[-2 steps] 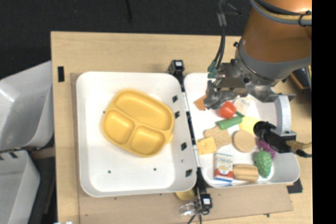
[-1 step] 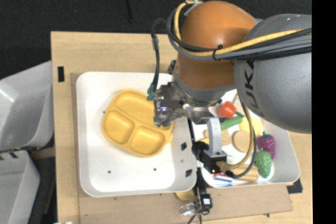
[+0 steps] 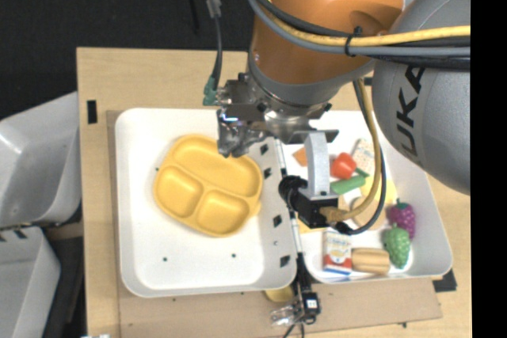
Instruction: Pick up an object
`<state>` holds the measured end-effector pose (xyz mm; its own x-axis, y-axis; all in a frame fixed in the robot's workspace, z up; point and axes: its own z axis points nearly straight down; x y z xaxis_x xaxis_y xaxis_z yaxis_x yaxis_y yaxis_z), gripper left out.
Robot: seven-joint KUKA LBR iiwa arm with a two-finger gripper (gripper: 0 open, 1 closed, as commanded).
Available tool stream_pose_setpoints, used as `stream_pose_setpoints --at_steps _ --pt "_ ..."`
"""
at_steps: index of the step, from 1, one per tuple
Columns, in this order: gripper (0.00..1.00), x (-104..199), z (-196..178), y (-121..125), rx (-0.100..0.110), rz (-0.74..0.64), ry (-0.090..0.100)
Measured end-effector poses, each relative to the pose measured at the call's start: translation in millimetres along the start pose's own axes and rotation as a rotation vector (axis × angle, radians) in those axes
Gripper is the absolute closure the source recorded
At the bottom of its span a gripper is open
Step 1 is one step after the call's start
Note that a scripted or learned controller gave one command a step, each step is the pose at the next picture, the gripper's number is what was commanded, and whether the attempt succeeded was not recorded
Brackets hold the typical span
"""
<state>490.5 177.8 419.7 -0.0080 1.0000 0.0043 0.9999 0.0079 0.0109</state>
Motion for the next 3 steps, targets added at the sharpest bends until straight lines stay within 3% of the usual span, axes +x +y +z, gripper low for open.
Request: stream_pose_setpoints --at_steps 1,2,3 --pt "1.00 -7 134 31 0.020 0.008 -0.009" --pt "1.00 47 35 35 0.001 -0.001 0.001" --pt "1.00 42 31 36 0.010 0.000 -0.006"
